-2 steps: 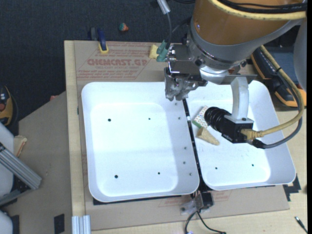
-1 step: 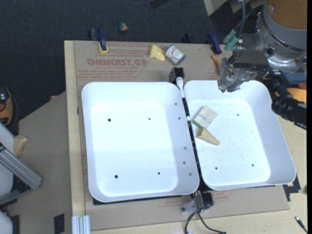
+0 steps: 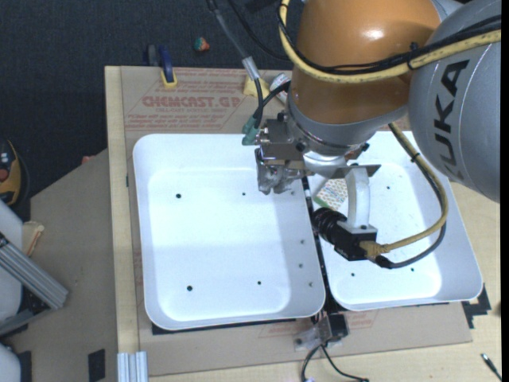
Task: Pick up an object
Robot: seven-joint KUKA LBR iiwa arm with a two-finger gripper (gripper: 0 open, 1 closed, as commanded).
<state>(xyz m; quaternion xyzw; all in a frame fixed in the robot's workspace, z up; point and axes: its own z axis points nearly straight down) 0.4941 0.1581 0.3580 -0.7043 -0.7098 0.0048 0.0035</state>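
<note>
Right now, from the one overhead camera, the end effector [image 3: 274, 180] hangs over the far right corner of the left bin [image 3: 159, 229], beside the seam with the right bin [image 3: 445, 269]. How it is set, I cannot tell; the orange wrist band [image 3: 358, 38] crowds it. A small patterned object [image 3: 334, 190] lies in the right bin, just right of the end effector and partly under the arm. My guess: the next move must shift rightward across the divide. Both bins rest on the table [image 3: 119, 293].
</note>
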